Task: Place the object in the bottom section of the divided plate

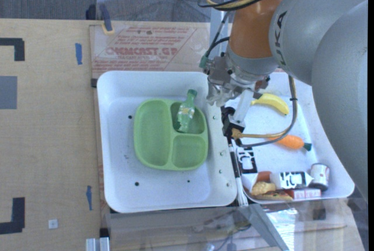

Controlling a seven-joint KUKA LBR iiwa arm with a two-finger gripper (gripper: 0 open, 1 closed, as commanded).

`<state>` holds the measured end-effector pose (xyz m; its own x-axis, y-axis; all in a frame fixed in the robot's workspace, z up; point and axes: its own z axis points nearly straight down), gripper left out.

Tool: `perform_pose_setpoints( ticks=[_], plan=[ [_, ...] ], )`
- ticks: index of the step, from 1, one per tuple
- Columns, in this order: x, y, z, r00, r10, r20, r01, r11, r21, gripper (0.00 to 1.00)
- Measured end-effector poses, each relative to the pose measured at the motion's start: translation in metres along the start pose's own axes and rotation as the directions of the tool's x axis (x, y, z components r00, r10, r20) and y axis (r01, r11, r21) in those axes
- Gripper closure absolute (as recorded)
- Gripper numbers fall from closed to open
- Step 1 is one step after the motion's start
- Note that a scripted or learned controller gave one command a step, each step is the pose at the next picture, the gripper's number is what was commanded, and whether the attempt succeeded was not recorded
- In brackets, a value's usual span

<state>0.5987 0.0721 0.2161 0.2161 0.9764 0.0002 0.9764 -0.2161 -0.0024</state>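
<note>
Bottle (186, 111) position first: the small clear plastic one, tinted green, lies in the upper-right compartment of the green divided plate (153, 138). Its cap end points to the far edge of the left bin (114, 127) and pokes just over the plate's rim. The plate has one long compartment down its left side and two smaller ones on the right, one above the other. It sits in the middle of the left bin, nearer that bin's right wall than its left.

From my screen the gripper (218, 94) hangs over the wall shared by the two bins, near their far edge. It is just beside the bottle's cap end, on the bottle's right. I cannot tell from this slanted view whether it is spread or closed, since the wrist and cables cover it. The grey arm with its orange band comes in over the right bin (342, 185).

In the right bin, a banana (273, 103) lies near the far edge and a toy carrot (290, 141) around the middle. What looks like a small tin (318, 173) stands toward the near right corner. A labelled box (295, 180) and some food items (266, 188) crowd the near edge.
</note>
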Motion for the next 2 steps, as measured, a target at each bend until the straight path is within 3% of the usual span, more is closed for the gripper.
perform_pose_setpoints(
  ticks=[1, 2],
  plan=[
    [0.002, -0.083, -0.002, 0.995, 0.102, 0.0, -0.102, 0.995, 0.002, 1.0],
    [0.052, -0.099, 0.003, 0.985, 0.174, 0.0, -0.174, 0.985, -0.001, 1.0]
  ],
)
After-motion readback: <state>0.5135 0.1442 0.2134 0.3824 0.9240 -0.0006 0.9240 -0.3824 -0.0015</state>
